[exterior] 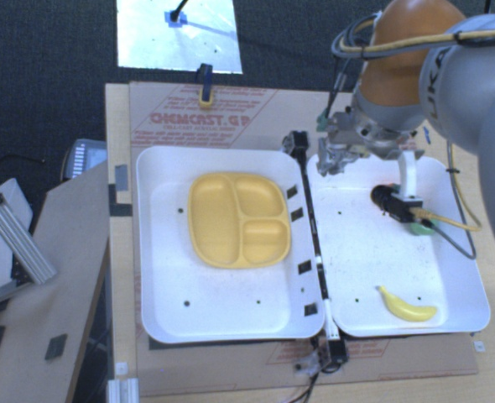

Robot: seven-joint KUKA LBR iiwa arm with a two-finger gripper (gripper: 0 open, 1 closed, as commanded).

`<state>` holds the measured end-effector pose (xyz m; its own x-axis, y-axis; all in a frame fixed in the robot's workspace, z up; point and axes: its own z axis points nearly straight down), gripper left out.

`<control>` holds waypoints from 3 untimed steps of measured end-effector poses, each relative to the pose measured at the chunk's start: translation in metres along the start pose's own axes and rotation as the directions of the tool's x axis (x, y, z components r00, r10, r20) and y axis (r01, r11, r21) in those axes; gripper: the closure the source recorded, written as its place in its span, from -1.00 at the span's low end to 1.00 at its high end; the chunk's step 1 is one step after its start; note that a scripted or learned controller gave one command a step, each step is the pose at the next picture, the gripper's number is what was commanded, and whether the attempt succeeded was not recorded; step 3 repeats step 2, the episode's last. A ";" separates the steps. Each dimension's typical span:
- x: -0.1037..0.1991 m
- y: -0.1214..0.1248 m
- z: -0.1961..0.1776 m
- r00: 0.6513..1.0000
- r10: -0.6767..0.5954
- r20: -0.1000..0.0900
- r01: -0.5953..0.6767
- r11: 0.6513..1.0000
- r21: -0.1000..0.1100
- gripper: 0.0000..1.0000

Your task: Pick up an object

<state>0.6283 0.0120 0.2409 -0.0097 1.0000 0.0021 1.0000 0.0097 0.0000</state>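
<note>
Claw (336, 162): hovered over right bin (449, 309), far end; grip state not discernible. Banana (407, 306): near end, well apart. Step judged: approach. Next: travel to banana, descend.

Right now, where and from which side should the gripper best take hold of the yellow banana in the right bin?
Probably grip the banana at its thick middle, coming straight down from above. It lies flat on the floor of the right bin, near the front edge, with its long curve running left to right, so the closing should go across its short width, front to back. Its tapered ends look likelier to slip.
</note>
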 end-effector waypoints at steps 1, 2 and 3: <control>0.052 -0.012 -0.005 1.000 -0.001 -0.001 0.001 1.000 0.000 1.00; 0.097 -0.030 -0.007 1.000 0.000 0.000 0.000 1.000 0.001 1.00; 0.097 -0.030 -0.007 1.000 0.000 0.000 0.000 1.000 0.001 1.00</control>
